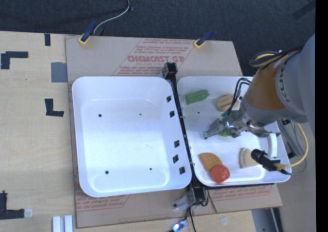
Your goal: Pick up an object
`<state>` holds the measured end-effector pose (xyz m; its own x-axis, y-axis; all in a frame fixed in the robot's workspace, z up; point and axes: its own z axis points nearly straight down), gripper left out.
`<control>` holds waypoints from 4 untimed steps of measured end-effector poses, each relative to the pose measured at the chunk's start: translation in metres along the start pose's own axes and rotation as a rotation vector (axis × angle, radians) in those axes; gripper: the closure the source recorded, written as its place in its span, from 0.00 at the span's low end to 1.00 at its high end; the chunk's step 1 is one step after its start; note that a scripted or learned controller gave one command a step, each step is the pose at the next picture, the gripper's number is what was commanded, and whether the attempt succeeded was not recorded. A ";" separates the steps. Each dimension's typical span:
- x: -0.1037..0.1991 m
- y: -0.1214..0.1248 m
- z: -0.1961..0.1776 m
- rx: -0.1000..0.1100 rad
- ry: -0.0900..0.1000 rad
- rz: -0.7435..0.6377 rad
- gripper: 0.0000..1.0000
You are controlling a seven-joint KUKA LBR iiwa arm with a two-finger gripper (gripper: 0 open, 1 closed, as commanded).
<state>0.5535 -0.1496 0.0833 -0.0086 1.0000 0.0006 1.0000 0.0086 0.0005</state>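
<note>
My gripper is low in the middle of the right bin, reaching in from the right under the orange-banded wrist. A small green thing peeks out right beside it, partly hidden by the gripper body; whether it is gripped is unclear. A green pickle-like object lies at the bin's back left and a pale beige piece at the back. Near the front lie an orange-tan piece, a red ball touching it, and a beige piece.
The left bin sits beside the right one, parted by a black divider with clips. Both rest on a cardboard sheet held by two clamps. Cables and the arm's body crowd the right bin's right side.
</note>
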 end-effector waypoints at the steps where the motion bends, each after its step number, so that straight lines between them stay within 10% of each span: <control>1: -0.042 0.078 -0.002 -0.006 -0.004 0.005 0.00; 2: -0.077 0.009 -0.003 -0.002 -0.003 0.012 0.00; 3: -0.044 0.072 -0.002 -0.005 -0.003 0.003 0.00; 4: -0.060 -0.054 -0.003 0.003 -0.002 0.014 0.00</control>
<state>0.4996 -0.2097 0.0861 0.0055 1.0000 -0.0011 1.0000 -0.0055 -0.0022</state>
